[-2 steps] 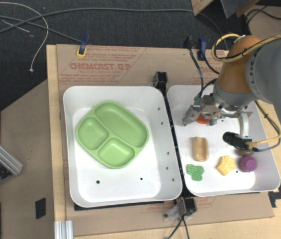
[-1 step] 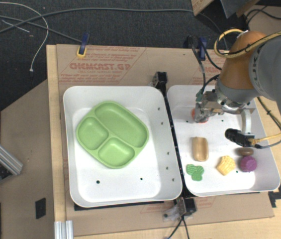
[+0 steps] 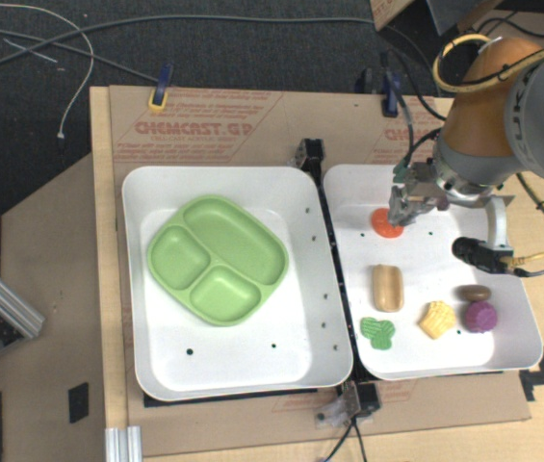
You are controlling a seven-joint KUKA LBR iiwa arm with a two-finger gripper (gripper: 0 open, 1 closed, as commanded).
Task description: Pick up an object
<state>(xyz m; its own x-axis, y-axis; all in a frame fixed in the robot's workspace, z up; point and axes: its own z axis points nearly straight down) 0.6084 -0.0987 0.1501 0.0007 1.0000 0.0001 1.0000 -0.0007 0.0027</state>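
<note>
In the right bin (image 3: 512,354), the fingers (image 3: 401,210) touch an orange piece (image 3: 384,224).

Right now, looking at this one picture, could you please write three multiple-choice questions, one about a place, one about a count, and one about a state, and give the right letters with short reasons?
1. Where does the light green three-compartment plastic plate lie?
A. in the left white bin
B. in the right white bin
C. on the cardboard outside the bins

2. How many small toy foods lie in the right white bin?
A. three
B. six
C. nine

3. How does the plate lie?
A. upside down
B. standing on its edge
C. flat, with its compartments facing up

Answers:
1. A: the plate sits inside the left white bin.
2. B: in the right white bin lie an orange-red piece, a tan piece, a green piece, a yellow piece, a brown piece and a purple piece.
3. C: its three hollows face the camera.
</note>
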